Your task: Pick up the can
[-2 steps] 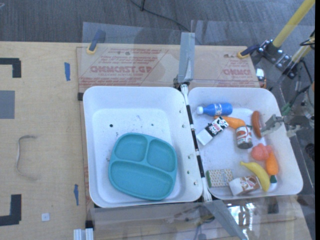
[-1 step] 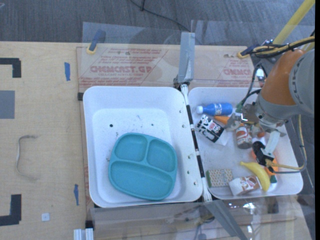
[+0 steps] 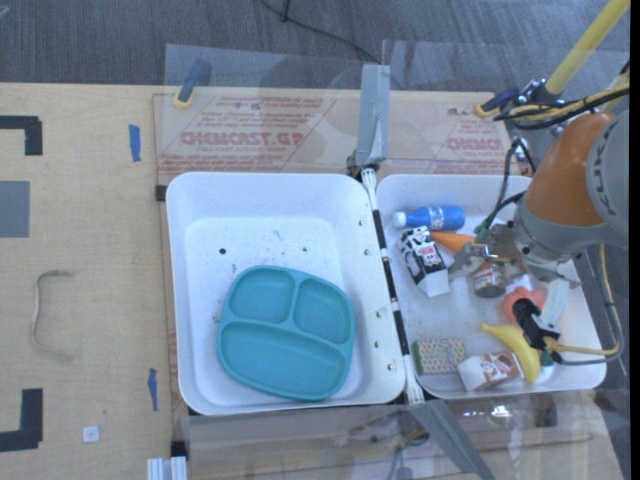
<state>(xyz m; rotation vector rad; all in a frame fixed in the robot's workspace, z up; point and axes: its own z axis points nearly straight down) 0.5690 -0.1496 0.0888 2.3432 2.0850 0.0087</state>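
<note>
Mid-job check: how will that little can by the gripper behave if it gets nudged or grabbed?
The can looks upright, short and round, so it probably stays stiff when grabbed. Its smooth curved side may slip. Nudged over, it would likely roll toward the milk carton or the banana in the crowded right bin.

Wood bench (image 3: 80, 148). Two white bins on it, touching: left bin (image 3: 190, 208), right bin (image 3: 590, 373). Black tape marks (image 3: 28, 133), blue tape bits (image 3: 134, 142), grey patch (image 3: 12, 209), thin cord (image 3: 45, 313) at left.

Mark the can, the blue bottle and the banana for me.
can (image 3: 489, 281), camera view, on its round top.
blue bottle (image 3: 437, 216), camera view, mid-body.
banana (image 3: 513, 344), camera view, middle of its curve.
</note>
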